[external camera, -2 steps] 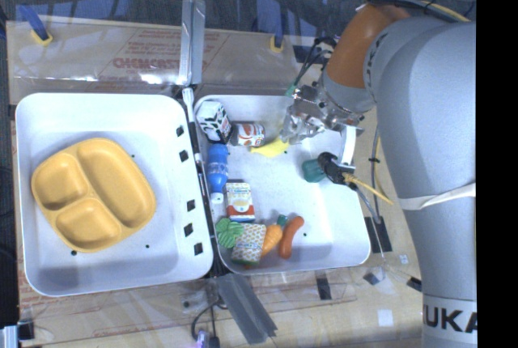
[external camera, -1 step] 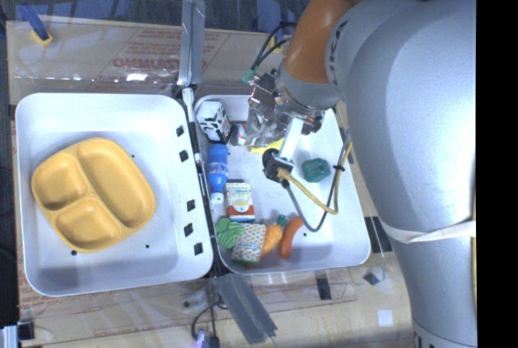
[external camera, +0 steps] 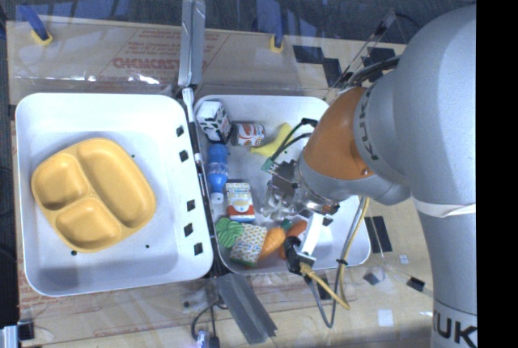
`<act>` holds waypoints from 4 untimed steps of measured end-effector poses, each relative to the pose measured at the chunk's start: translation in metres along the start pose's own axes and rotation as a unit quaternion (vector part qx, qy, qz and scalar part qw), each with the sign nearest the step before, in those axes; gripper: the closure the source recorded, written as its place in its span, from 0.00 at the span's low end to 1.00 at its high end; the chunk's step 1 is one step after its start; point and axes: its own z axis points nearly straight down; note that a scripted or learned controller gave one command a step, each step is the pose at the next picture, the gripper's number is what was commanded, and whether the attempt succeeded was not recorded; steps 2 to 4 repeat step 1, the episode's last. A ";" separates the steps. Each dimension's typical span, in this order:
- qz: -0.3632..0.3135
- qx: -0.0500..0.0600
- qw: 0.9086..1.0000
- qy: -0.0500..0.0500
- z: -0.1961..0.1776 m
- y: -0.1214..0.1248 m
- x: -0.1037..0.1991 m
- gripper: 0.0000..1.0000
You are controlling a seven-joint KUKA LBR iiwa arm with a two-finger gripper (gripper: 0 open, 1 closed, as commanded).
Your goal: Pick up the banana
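We saw the grey arm [external camera: 429, 120] reaching in from the right, its orange band [external camera: 340, 140] hanging over the right bin [external camera: 312, 105]. Below the band, the gripper [external camera: 283, 191] sat low among the clutter in the middle of that bin, and we could not tell whether it was apart or together, nor whether anything lay in it. The banana [external camera: 275, 142] lay toward the far side of the right bin, a yellow curve just beside the orange band and partly tucked under the wrist, next to a small red and white can [external camera: 248, 133]. Along the bin's left wall stood a black and white carton [external camera: 213, 120] and, nearer to us, a blue bottle [external camera: 217, 168]. A small red and white box [external camera: 239, 201] rested in the middle, with a green item [external camera: 230, 231], a tan textured piece [external camera: 251, 243] and an orange carrot-like toy [external camera: 273, 239] crowded at the near end. In the left bin [external camera: 48, 108] lay a yellow divided tray [external camera: 91, 193], well apart from the arm.
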 end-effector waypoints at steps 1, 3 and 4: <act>-0.039 -0.003 0.999 0.001 0.010 -0.022 0.012 1.00; -0.039 -0.003 0.999 0.001 0.010 -0.022 0.012 1.00; -0.039 -0.003 0.999 0.001 0.010 -0.022 0.012 1.00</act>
